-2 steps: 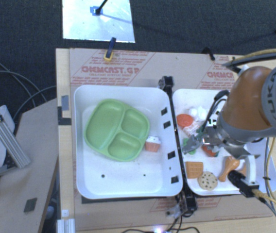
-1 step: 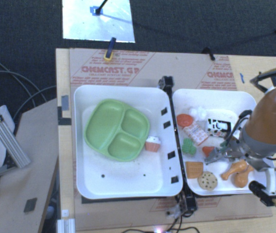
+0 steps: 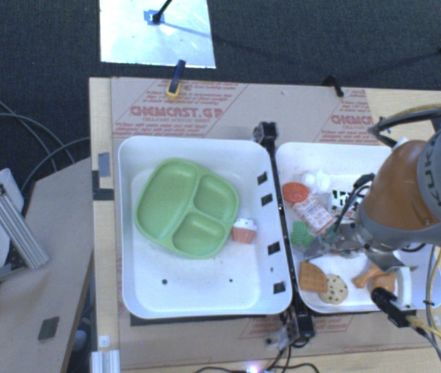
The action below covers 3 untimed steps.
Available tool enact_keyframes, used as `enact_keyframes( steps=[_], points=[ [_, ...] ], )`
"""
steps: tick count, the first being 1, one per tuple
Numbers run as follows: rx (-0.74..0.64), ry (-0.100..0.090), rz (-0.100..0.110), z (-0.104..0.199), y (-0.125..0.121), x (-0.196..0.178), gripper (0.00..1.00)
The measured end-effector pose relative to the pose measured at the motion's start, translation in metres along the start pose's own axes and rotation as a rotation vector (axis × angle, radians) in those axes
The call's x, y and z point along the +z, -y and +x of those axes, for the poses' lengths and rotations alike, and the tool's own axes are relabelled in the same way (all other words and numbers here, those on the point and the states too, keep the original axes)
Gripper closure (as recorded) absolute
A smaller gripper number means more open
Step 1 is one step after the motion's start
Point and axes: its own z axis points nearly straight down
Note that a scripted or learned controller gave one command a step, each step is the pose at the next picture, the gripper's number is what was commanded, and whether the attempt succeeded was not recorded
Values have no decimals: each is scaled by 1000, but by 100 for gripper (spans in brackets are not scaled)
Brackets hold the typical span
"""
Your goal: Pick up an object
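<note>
My gripper hangs low over the middle of the right bin, its dark tip just right of a green object and below a pink packet. The grey arm with its orange band covers the right half of that bin. Around the gripper lie a red round piece, a white piece, a slice of toast, a cookie and an orange-brown piece. I see nothing between the fingers.
The left bin holds a green divided plate and a small pink and orange block beside it. A black divider runs between the bins. Cables hang off the arm at the lower right.
</note>
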Motion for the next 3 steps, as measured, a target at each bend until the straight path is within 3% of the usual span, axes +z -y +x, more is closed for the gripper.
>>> enact_keyframes(
  steps=[1, 2, 3],
  points=[
    [-1, 0, -2, 10, -37, -1, 0],
    [-2, -2, -3, 51, 9, -105, 0],
    [5, 3, 0, 3, -63, -28, 0]
  ],
)
